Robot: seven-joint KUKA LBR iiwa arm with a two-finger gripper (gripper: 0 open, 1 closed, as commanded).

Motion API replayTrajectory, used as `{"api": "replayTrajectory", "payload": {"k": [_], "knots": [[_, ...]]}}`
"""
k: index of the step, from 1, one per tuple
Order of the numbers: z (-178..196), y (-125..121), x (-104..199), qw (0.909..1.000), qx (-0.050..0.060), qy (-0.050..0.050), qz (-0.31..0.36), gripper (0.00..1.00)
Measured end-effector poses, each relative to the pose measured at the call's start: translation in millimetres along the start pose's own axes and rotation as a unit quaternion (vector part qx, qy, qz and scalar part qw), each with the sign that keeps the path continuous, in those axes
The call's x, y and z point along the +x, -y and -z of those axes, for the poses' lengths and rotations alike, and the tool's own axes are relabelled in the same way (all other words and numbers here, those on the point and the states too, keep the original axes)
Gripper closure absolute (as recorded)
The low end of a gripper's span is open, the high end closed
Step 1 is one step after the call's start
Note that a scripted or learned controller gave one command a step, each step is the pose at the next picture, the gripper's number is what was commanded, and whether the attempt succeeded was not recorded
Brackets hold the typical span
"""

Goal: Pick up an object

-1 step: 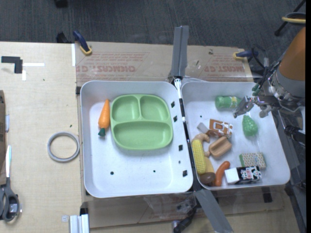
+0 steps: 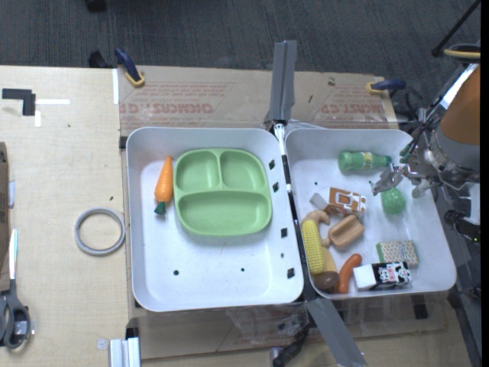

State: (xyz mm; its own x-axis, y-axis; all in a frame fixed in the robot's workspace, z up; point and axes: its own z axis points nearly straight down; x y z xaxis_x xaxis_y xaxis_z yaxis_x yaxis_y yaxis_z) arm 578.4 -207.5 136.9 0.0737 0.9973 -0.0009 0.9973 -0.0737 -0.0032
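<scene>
Arm: I see the grey arm with its orange band (image 2: 464, 117) entering from the right edge, over the far right side of the right bin.
Gripper: my gripper (image 2: 399, 176) sits above the right bin's upper right area, metal fingers pointing left; I cannot tell how wide they stand, and I see nothing between them.
Right bin: the right bin (image 2: 435, 281) holds a crowd of small things.
Green bottle: a green bottle (image 2: 364, 160) lies on its side near the bin's far wall, just left of my gripper.
Green ball: a round green object (image 2: 393, 202) lies just below the gripper tips; I cannot tell whether they touch it.
Orange carton: a small orange-and-white carton (image 2: 347, 200) lies near the bin's middle.
Corn: a yellow corn cob (image 2: 315, 247) lies along the left wall.
Hot dog: a bun with sausage (image 2: 344, 232) rests just right of the corn.
Sausage: a red sausage (image 2: 348, 271) lies near the front wall, tilted.
Sponge: a speckled green pad (image 2: 398, 251) lies toward the front right.
Milk carton: a black-and-white carton (image 2: 390, 274) lies at the front, beside the sausage.
Left bin: the left bin (image 2: 206, 281) holds a green divided plate (image 2: 223, 192) and a carrot (image 2: 163, 183) just left of it.
Bench: on the bench to the left I see a grey ring (image 2: 99, 230) and scissors (image 2: 13, 316).
</scene>
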Motion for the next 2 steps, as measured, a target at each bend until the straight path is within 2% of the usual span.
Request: {"api": "replayTrajectory", "payload": {"k": [1, 2], "knots": [[-41.7, -3.6, -2.3, 0.9999, -0.004, -0.004, -0.011, 0.0], [-33.3, -2.7, -4.8, 0.9999, -0.003, -0.001, -0.012, 1.0]]}}
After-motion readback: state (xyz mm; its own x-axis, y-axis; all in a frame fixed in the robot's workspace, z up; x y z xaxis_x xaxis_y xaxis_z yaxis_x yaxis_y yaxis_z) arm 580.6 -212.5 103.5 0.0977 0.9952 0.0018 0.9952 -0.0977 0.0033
